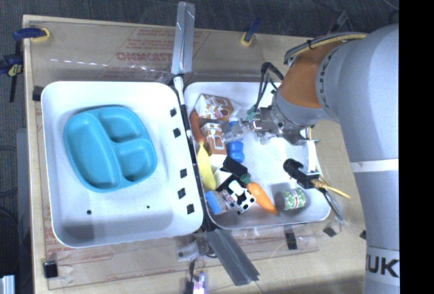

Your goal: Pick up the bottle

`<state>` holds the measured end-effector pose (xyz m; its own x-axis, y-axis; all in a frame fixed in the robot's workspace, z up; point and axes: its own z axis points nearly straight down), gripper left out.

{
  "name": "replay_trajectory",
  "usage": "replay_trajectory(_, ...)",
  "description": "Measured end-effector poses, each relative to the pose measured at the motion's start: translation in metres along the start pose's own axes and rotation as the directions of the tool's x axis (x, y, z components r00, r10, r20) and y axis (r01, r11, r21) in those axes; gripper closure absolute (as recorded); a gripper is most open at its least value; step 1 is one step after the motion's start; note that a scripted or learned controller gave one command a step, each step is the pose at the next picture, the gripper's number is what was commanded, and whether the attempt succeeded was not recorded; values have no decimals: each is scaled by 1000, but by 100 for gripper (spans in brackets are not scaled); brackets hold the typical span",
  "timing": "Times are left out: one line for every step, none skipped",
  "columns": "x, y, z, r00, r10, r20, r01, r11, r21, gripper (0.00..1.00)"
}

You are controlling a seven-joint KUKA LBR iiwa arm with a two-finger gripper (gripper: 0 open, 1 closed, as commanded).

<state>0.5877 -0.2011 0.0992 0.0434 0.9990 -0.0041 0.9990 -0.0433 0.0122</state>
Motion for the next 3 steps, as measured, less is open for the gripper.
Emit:
replay_trajectory(1,0,-9,1000,-5,0,5,1000,2,100)
replay_trajectory(1,0,-9,1000,-5,0,5,1000,2,0)
replay_trajectory(2,1,8,995,100,-1,-100,995,14,0)
